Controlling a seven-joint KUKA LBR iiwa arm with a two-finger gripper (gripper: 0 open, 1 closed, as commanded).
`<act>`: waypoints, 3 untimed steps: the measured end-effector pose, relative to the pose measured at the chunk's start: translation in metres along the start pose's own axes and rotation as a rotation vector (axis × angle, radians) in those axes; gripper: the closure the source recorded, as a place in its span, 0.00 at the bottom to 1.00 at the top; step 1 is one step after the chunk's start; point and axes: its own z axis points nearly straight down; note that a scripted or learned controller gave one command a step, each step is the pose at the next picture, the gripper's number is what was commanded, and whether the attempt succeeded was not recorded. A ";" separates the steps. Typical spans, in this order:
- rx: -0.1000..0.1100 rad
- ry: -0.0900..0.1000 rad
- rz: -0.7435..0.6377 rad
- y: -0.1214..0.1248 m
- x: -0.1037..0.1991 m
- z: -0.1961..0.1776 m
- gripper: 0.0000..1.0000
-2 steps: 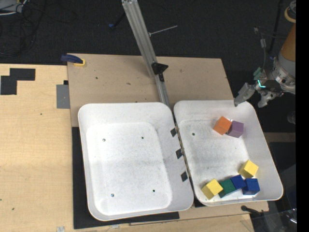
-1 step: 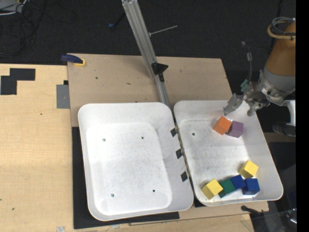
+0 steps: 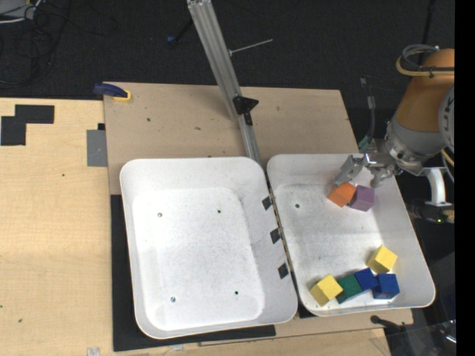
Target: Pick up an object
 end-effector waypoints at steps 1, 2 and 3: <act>-0.010 -0.006 -0.001 0.011 -0.002 0.041 0.00; -0.015 -0.006 -0.004 0.012 -0.002 0.028 1.00; -0.010 -0.002 0.000 0.012 -0.001 -0.016 1.00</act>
